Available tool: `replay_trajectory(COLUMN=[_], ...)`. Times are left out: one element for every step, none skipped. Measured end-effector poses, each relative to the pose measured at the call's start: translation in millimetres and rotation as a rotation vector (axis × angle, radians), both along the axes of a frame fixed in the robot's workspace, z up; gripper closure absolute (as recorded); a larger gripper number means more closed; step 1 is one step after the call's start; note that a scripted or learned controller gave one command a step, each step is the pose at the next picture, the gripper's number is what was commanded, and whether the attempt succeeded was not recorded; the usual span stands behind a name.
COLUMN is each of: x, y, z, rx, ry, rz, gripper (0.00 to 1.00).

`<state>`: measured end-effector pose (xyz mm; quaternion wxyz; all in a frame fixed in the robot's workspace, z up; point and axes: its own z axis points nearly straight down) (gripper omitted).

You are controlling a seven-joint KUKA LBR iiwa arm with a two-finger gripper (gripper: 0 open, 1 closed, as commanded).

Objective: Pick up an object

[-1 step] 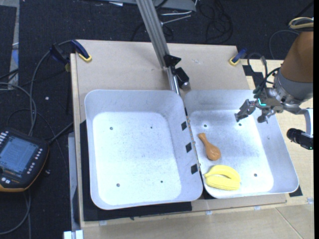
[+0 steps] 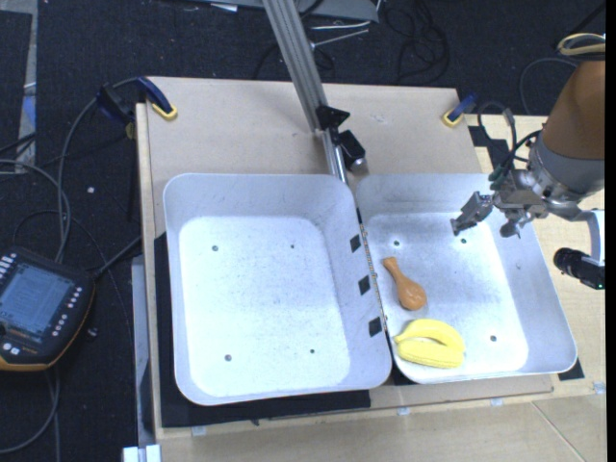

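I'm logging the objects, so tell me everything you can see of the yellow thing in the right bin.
The yellow banana looks like a smooth plastic toy, curved and plump, lying flat on the floor of the right bin near its front left corner. An orange-brown wooden spoon-like piece lies just behind it, apart or barely touching; the view cannot settle which.

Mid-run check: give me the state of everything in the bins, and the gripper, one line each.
Gripper: above the far part of the right bin, holding nothing.
Wooden spoon: lying flat in the right bin, untouched.
Banana: lying at the right bin's near edge, untouched.
Right bin: holds the spoon and banana.
Left bin: flat on the bench.
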<state>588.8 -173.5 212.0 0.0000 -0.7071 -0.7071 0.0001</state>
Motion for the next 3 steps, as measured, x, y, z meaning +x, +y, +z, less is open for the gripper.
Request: replay_trajectory(x=[8, 7, 8], y=[-2, -2, -2], z=[-57, -110, -97], rx=[0.001, 0.001, 0.000], ry=[0.004, 0.004, -0.001], rz=[0.000, 0.000, 0.000], gripper=[0.00, 0.00, 1.00])
